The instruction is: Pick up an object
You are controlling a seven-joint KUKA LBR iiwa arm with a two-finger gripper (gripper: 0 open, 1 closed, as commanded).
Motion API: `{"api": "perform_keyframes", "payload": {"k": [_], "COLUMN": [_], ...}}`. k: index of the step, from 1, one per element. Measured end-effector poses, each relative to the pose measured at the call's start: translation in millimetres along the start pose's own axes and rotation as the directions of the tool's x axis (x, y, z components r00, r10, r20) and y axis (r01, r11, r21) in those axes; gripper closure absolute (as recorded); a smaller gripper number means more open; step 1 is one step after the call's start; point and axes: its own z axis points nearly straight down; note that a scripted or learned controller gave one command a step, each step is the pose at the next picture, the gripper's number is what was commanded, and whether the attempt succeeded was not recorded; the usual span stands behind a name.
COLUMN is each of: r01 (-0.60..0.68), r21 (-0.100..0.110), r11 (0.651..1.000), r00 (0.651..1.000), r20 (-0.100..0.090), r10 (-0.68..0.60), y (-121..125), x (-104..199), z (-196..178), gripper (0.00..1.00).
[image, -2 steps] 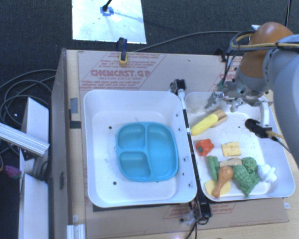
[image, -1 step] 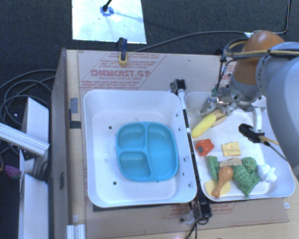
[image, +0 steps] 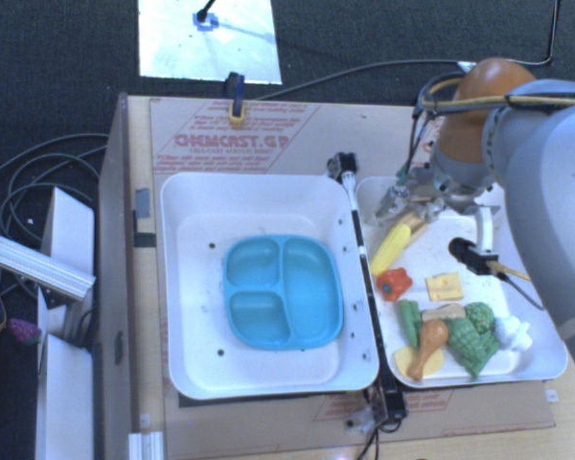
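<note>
A: Where are the objects for picking?

B: They lie in the right bin [image: 546,357]. A yellow corn cob [image: 393,243] lies at a slant near the bin's far left corner. Below it is a small red piece [image: 394,283], then a yellow cheese square [image: 445,287], a green vegetable [image: 408,320], a drumstick [image: 427,344], a broccoli [image: 471,333] and something small and white [image: 513,332].

A: And the gripper?

B: The gripper [image: 408,199] is low over the far end of that bin, just above the upper end of the corn cob. If the jaws are spread or closed, I cannot tell; the wrist covers them. I see nothing between them.

A: What is beside?

B: The left bin [image: 196,257] holds a blue divided plate [image: 283,290]. Both bins stand on a bench [image: 268,137] with red letters.
</note>
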Motion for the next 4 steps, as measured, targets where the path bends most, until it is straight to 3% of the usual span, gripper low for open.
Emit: {"api": "perform_keyframes", "payload": {"k": [1, 2, 3, 4], "r01": [0.000, -0.004, -0.001, -0.001], "r21": [0.000, 0.000, -0.002, -0.004], "r11": [1.000, 1.000, 1.000, 1.000], "r00": [1.000, 1.000, 1.000, 1.000], "r20": [0.000, 0.000, 0.000, -0.002], "r10": [0.000, 0.004, 0.001, 0.001], "y": [0.1, -22.9, -21.8, -93.2], "x": [11.8, 9.6, 9.8, 61.0], "z": [0.0, -0.2, -11.3, -153.8], "gripper": [0.00, 0.00, 1.00, 1.00]}}
